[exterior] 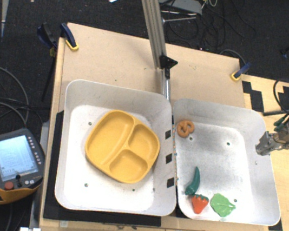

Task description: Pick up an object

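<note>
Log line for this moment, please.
gripper: over right bin's right rim, nothing seen held | right white bin: brown pretzel, green pepper, red strawberry, green leaf | left white bin: yellow divided plate

A robotics lab — beside the wooden bench (115, 58) lies a teach pendant (9, 163), behind it cables (204, 23) trail over dark floor.

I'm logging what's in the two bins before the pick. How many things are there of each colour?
Yellow: 1, the divided plate in the left bin
Brown: 1, the pretzel in the right bin
Dark green: 1, the pepper
Red: 1, the strawberry
Light green: 1, the leaf-like piece
Total: 5
</note>
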Controlling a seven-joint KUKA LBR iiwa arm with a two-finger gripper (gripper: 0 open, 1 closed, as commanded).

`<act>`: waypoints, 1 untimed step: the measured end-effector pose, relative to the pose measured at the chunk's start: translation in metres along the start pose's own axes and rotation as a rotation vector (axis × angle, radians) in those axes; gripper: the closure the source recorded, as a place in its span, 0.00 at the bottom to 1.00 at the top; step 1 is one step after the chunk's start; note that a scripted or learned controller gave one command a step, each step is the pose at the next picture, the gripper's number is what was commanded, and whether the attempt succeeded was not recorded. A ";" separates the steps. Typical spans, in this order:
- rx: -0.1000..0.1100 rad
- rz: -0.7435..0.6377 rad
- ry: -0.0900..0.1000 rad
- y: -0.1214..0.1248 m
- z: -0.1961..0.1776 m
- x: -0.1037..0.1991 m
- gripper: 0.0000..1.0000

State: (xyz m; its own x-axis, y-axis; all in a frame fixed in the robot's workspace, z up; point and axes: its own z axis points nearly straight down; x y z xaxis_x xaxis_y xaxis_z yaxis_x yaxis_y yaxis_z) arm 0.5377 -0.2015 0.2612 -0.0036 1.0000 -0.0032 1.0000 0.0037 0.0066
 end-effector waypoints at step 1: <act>0.004 -0.004 0.003 0.024 0.008 0.046 1.00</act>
State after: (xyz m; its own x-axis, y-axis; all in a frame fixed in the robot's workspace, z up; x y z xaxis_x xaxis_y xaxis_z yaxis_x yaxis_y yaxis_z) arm 0.5617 -0.1556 0.2534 -0.0080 1.0000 0.0001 1.0000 0.0080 0.0021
